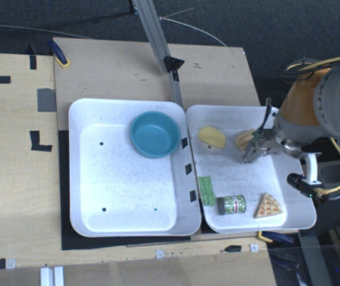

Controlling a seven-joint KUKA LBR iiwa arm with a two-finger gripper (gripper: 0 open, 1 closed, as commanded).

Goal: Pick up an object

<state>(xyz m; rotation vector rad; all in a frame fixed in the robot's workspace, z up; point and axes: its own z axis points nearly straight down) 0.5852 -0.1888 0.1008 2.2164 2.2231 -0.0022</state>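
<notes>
**Gripper down in the right bin beside a yellow piece**

I see two shallow white bins side by side on the counter (15,159). The left bin (86,219) holds a single thing: a blue bowl (154,134), upright, sitting in its far right corner close to the wall shared with the other bin.

The right bin (295,222) holds several small things. A pale yellow lump (212,137) lies in its far left part. Along its left wall, nearer to me, lies a green flat strip (206,190), and just right of that strip's near end a small can (231,205) lies on its side, with a red and white label and a green end. Right of the can, close but apart from it, sits a pizza slice toy (268,206), pointing toward the far side.

The arm (313,109) comes in from the right, its orange band above the far right corner of the right bin. The gripper (255,149) is lowered into that bin's far right part. A second yellowish piece (244,139) lies right against the gripper on its left side; I cannot tell whether it sits between the fingers or just beside them, and I cannot tell whether the fingers are apart or together.
</notes>
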